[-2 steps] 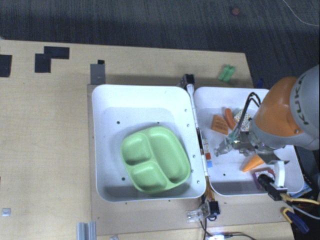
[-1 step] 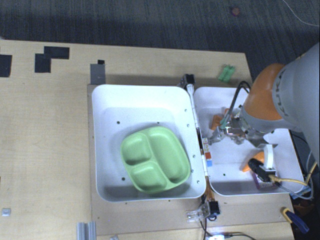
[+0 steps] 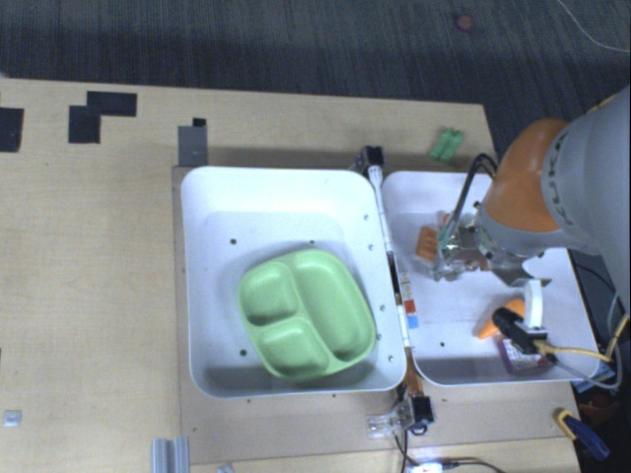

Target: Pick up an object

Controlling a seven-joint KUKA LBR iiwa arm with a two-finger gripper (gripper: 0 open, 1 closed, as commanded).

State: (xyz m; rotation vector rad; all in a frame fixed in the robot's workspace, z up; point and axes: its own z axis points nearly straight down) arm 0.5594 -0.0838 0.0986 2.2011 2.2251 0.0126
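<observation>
In the right bin [image 3: 434,200], my gripper [image 3: 450,260] hangs low over the left half of the floor, on the grey arm with its orange band [image 3: 523,180]. A small orange-brown object [image 3: 426,242] lies just to the left of the gripper tip, touching or nearly touching it. I cannot tell whether it sits between the fingers. An orange object [image 3: 486,329] and a purple one [image 3: 519,359] lie near the bin's front right corner, partly hidden by the wrist hardware.
The left bin [image 3: 212,215] holds a green divided plate [image 3: 306,313], tilted toward its front right. A small green item [image 3: 446,145] lies on the bench behind the right bin. The wall between the bins [image 3: 389,264] runs close to the gripper's left.
</observation>
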